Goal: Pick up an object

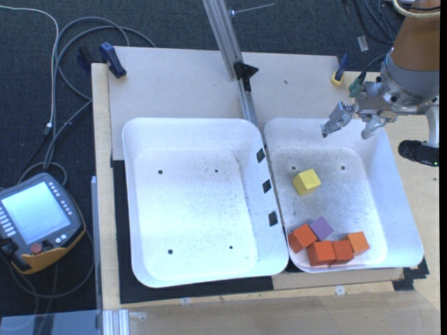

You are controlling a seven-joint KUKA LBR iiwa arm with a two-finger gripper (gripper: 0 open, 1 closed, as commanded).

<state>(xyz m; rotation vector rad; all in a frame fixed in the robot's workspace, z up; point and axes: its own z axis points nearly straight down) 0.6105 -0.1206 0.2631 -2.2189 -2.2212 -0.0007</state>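
Jaws poised above the right bin, nothing picked up yet

The gripper (350, 123) is seen over the far edge of the right bin (392, 187), its jaws spread wide and nothing held between them. A yellow block (306, 181) lies alone mid-bin, well apart from the clustered orange blocks (330, 247) and purple block (320, 227) near the front wall. The lone yellow block is judged the easier target: the jaws should be centred over it and lowered straight down before being closed

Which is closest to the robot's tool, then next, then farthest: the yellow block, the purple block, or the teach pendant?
From the tool:
1. Yellow cube block, upper right bin.
2. Purple cube block, lower in that bin.
3. Grey-and-orange teach pendant, far left, off the bench.
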